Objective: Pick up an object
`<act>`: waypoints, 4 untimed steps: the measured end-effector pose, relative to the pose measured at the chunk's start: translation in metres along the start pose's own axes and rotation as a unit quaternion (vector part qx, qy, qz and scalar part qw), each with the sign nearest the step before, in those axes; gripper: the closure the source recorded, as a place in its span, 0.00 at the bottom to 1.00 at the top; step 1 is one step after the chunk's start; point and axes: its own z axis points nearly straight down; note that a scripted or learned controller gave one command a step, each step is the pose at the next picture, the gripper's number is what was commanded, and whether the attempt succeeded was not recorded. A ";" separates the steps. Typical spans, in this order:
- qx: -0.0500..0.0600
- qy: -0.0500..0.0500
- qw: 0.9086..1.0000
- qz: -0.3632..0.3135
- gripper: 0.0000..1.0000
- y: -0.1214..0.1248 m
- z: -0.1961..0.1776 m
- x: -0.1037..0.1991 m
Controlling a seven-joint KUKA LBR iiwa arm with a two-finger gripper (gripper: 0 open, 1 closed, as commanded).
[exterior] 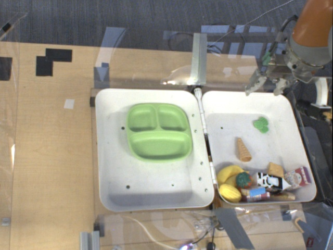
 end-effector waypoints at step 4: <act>0.000 0.000 1.000 0.026 1.00 -0.049 0.084 0.075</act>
